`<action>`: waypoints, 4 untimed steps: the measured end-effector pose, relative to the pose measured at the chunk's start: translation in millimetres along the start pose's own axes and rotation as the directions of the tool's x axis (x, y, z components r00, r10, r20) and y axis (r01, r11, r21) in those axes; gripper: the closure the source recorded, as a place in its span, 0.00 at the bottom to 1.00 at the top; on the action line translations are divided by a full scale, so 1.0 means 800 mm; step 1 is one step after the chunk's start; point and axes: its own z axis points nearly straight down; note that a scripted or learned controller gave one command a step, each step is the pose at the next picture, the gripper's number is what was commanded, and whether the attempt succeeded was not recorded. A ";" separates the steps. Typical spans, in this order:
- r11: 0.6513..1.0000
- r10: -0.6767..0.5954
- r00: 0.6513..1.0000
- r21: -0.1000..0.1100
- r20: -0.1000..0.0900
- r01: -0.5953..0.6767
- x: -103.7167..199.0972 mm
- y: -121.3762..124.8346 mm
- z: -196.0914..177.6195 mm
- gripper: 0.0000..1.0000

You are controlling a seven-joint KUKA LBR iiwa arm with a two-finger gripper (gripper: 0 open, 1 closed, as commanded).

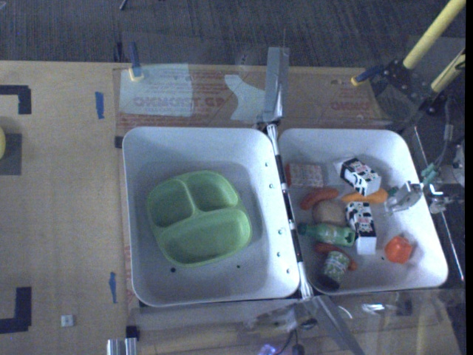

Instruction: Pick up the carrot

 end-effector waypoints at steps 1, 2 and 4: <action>0.974 -0.228 0.974 -0.006 0.005 0.228 -0.010 0.010 -0.043 0.00; 0.869 -0.494 0.869 -0.004 0.004 0.494 -0.049 0.045 0.076 0.00; 0.897 -0.443 0.897 -0.009 0.007 0.443 -0.049 0.112 0.164 1.00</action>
